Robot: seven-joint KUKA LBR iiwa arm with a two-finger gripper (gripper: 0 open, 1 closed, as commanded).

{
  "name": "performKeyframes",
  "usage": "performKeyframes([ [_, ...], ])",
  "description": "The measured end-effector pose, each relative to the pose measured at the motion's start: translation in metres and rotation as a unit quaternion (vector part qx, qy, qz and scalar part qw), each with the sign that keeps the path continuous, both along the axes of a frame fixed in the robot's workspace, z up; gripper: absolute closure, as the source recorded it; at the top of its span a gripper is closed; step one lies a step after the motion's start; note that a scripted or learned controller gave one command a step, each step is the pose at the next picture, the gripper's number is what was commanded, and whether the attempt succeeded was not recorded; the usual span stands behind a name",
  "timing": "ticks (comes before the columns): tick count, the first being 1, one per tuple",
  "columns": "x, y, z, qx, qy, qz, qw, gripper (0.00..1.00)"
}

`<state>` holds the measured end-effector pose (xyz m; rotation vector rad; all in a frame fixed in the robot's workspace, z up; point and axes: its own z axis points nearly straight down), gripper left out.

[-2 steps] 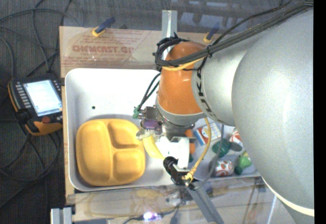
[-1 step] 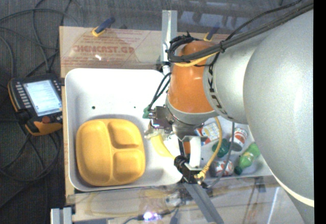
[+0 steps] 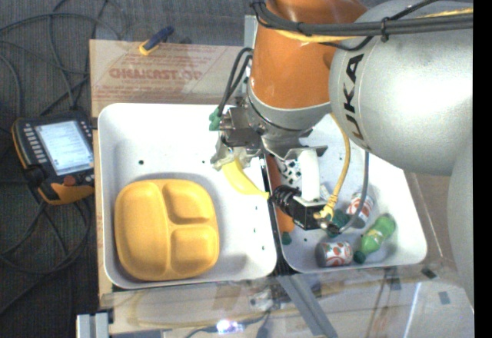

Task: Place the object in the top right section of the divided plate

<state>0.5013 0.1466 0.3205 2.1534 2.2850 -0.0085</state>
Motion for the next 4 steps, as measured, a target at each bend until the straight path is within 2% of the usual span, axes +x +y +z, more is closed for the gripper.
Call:
performKeyframes([
  [1, -0.018, -0.023, -0.107, 0.0018, 0.003, 0.034, 0.9994, 1.0],
  [2, -0.018, 0.04, -0.081, 0.001, 0.002, 0.015, 0.9999, 1.0],
  [3, -0.019, 0.014, -0.133, -0.0001, 0.002, -0.18, 0.9837, 1.0],
  [4, -0.019, 0.032, -0.129, -0.0009, 0.002, -0.251, 0.9681, 1.0],
])
